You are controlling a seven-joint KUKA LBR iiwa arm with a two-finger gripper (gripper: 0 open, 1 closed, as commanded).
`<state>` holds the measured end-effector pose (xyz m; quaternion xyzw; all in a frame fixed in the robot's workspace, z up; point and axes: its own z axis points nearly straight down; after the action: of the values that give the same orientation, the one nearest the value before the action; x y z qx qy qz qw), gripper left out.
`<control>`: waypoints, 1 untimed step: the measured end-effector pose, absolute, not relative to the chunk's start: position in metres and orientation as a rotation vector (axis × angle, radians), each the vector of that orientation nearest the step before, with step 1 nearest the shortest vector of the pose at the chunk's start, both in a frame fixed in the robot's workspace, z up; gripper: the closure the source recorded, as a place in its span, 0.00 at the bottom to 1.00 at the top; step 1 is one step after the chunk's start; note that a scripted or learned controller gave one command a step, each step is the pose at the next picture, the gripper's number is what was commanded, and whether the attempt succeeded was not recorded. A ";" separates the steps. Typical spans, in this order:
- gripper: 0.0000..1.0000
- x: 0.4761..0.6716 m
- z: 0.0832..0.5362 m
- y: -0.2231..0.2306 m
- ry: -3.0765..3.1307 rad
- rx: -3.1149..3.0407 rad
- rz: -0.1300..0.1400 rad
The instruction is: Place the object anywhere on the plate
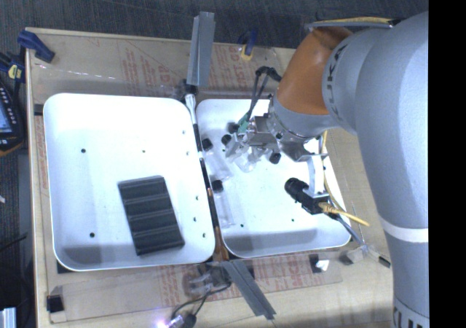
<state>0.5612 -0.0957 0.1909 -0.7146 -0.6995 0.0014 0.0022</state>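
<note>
Gripper (246, 146) lowered into right bin (280, 243); finger state obscured, cannot be told. Dark ridged plate (150, 214) contained in left bin (73, 111).

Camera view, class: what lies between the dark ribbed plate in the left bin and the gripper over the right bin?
Bare white bin floor, then the two bins' adjoining rims, between the plate and the gripper.

Fat grey arm (378, 100) w/ orange wrist band, white ring lower, black cables by claw (247, 146)
</note>
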 end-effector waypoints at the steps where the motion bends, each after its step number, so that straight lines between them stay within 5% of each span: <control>1: 1.00 0.578 0.191 -0.005 -2.121 -2.314 0.003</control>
<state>0.5780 -0.0046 0.1908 -0.7372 -0.6757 0.0010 0.0016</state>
